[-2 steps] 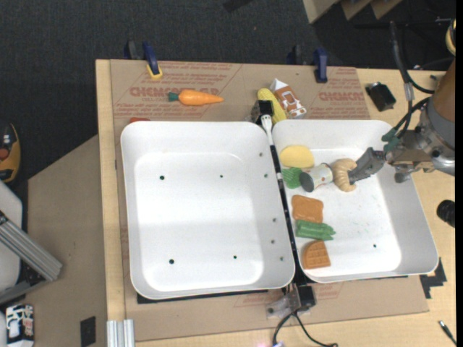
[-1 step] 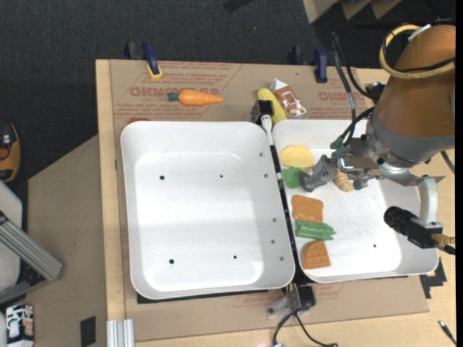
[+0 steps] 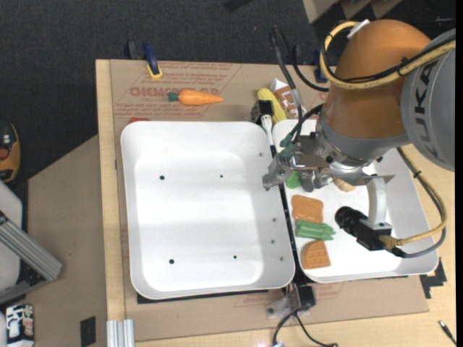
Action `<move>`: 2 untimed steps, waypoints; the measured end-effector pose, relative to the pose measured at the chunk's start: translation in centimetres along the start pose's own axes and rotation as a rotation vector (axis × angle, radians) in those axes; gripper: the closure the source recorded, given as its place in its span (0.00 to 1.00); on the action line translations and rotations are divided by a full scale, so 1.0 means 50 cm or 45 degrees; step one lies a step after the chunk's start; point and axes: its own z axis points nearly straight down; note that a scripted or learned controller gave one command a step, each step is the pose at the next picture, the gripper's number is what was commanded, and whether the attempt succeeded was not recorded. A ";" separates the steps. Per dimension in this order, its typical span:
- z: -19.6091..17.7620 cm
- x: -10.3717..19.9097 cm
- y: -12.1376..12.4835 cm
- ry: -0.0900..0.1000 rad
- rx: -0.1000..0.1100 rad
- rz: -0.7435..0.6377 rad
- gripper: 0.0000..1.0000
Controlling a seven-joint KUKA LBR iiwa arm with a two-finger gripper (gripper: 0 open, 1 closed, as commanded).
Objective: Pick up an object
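Note:
My gripper hangs over the left part of the right bin, close to the wall it shares with the left bin. The orange wrist band and grey arm cover much of the right bin's far half. Just in front of the gripper lie an orange toast-like piece, a green pea pod and an orange waffle-like piece. A small green thing shows at the gripper's far side, partly hidden. Nothing is seen held.
A toy carrot lies on the cardboard behind the left bin. A yellow corn cob and a black-and-white marker sit at the far edge between the bins. A black cable fitting hangs over the right bin.

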 end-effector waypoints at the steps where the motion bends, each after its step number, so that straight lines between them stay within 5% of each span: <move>1: -0.360 0.274 0.005 0.009 -0.023 -0.008 0.00; 2: -0.363 0.259 0.006 -0.004 -0.002 0.009 1.00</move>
